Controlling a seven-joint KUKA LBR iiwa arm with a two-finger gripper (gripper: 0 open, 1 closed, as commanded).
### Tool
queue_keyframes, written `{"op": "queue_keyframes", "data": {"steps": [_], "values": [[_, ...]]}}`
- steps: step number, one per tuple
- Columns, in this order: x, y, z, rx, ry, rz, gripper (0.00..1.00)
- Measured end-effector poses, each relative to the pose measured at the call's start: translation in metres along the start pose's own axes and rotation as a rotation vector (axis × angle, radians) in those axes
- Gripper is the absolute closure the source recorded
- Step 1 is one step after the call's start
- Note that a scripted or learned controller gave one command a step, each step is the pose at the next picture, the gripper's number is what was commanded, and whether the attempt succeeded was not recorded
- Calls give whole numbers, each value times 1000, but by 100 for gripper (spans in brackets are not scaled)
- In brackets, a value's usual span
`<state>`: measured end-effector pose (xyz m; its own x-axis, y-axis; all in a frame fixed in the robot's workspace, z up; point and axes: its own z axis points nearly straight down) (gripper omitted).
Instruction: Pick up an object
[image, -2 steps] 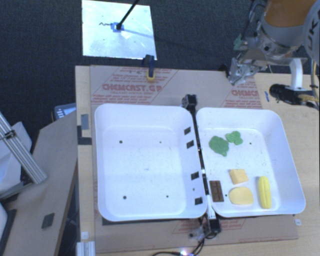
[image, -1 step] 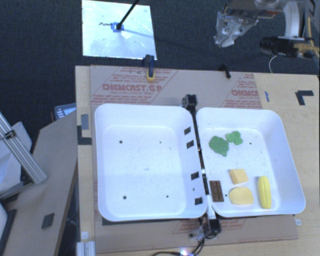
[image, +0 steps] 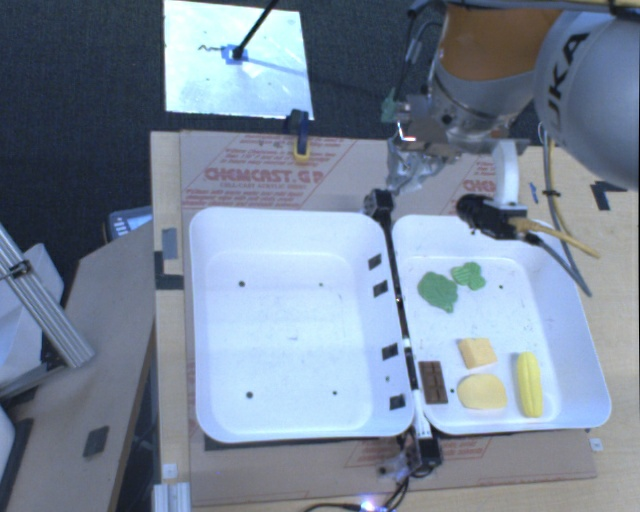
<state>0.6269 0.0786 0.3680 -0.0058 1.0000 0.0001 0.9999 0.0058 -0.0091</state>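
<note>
Tool (image: 408, 178) hovers above right bin's (image: 560, 300) far-left rim; grip state unclear.

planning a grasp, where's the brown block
In the camera view, the brown block lies in the right bin, near corner by the divider, left of the yellow pieces.

Arm (image: 560, 60): cut off by top and right picture edges. Gripper (image: 408, 178): blurred against bench's far edge; finger state indeterminable.
</note>
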Motion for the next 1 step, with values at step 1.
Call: {"op": "queue_keyframes", "data": {"steps": [1], "values": [[63, 28, -60, -17, 2, -1, 100]]}}
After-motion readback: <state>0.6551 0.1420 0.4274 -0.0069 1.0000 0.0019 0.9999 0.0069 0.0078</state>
